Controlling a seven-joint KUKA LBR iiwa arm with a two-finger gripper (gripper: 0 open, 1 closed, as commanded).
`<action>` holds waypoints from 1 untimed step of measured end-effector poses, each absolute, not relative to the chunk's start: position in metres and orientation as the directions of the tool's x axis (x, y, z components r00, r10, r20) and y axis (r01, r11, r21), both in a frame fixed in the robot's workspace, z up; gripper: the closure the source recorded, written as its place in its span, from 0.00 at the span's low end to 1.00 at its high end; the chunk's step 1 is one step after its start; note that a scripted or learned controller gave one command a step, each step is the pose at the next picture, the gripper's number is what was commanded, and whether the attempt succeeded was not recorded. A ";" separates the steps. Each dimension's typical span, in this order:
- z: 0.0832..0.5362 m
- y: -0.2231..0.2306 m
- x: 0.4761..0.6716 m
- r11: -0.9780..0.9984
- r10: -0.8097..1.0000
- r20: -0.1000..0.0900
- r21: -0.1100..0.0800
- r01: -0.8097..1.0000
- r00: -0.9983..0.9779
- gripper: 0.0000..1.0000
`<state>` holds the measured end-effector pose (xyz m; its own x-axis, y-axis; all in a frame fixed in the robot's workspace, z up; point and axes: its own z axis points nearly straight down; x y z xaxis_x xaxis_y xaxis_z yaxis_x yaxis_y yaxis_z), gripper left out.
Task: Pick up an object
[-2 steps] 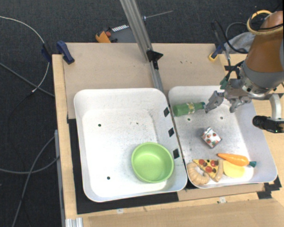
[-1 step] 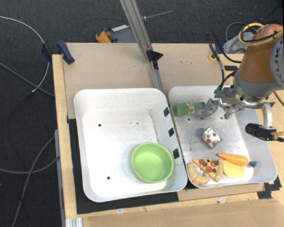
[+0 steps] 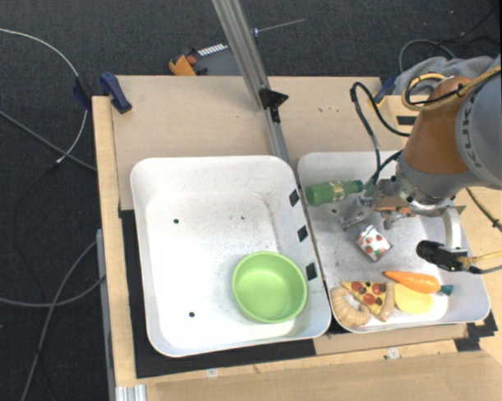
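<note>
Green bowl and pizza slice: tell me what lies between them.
In the camera view, the two bins' adjoining white walls lie between the green bowl and the pizza slice, plus a croissant-like pastry beside the slice.

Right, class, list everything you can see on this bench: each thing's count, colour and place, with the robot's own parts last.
Shallow white plastic bins: two, white, side by side on bench.
Round green plastic bowl: one, green, left bin, near corner.
Green toy bottle: one, right bin, far edge.
Small red-and-white carton: one, right bin, middle.
Toy pizza slice: one, right bin, near edge.
Orange toy carrot: one, right bin, near edge.
Grey-and-orange robot arm: one, over right bin.
</note>
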<state>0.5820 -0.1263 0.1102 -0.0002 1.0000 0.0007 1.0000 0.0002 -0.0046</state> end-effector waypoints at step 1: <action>0.124 -0.126 0.584 0.001 1.000 0.000 0.002 1.000 -0.001 1.00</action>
